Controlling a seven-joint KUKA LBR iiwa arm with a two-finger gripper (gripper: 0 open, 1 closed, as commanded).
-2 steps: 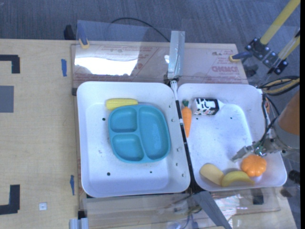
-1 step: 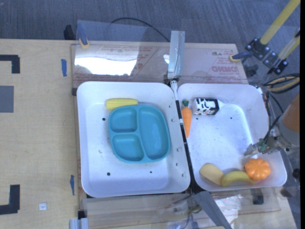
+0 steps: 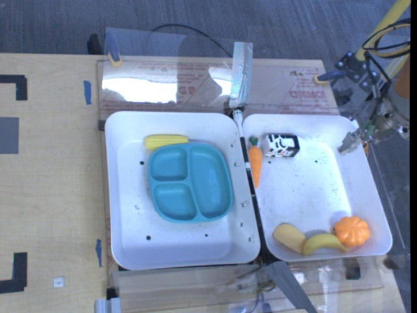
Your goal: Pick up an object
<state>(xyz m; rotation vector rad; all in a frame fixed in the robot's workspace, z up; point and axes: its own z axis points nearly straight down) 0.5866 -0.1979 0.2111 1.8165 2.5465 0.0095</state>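
Note:
The right bin holds an orange carrot against its left wall. A black-and-white toy lies near its back left corner. At its front right lie an orange pumpkin, a yellow banana and a pale yellow oblong piece. My gripper hangs over the bin's back right rim, well away from all of these, with nothing seen in it. In the left bin sit a blue divided plate and a yellow corn cob behind it.
Cables and the arm's wrist crowd the upper right, beyond the right bin. A clear panel and a metal post stand behind the bins. The wooden bench stretches to the left.

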